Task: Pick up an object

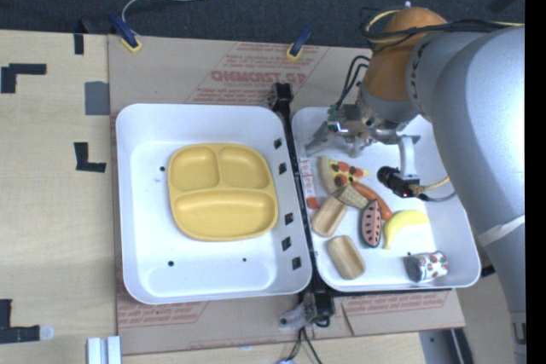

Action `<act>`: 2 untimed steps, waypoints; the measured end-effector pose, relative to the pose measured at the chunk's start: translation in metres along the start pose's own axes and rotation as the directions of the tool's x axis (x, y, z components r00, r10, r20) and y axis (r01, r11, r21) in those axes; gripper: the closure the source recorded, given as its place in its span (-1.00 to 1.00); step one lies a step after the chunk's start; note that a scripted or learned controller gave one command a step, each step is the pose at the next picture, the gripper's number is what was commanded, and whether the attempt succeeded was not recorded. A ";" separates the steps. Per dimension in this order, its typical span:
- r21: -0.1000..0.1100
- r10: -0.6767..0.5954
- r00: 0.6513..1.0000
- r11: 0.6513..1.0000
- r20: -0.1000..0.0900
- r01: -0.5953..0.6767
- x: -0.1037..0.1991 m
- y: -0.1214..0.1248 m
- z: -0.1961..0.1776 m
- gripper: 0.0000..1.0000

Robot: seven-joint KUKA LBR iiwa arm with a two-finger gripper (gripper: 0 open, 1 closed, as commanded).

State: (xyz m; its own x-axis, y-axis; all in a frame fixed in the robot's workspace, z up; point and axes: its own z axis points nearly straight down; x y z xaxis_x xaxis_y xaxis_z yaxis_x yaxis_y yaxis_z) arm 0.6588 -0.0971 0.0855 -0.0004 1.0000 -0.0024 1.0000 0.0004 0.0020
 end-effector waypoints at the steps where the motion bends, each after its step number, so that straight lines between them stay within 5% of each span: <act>1: 0.001 -0.001 1.000 1.000 -0.001 0.001 0.002 0.010 0.001 -1.00; 2: -0.001 0.000 1.000 1.000 0.000 0.000 -0.023 -0.018 -0.001 -1.00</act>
State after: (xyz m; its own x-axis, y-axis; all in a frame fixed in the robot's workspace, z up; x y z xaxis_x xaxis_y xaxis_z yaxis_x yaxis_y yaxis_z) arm 0.6407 -0.1197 0.0863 -0.0006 1.0000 -0.0019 1.0000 0.0006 0.0028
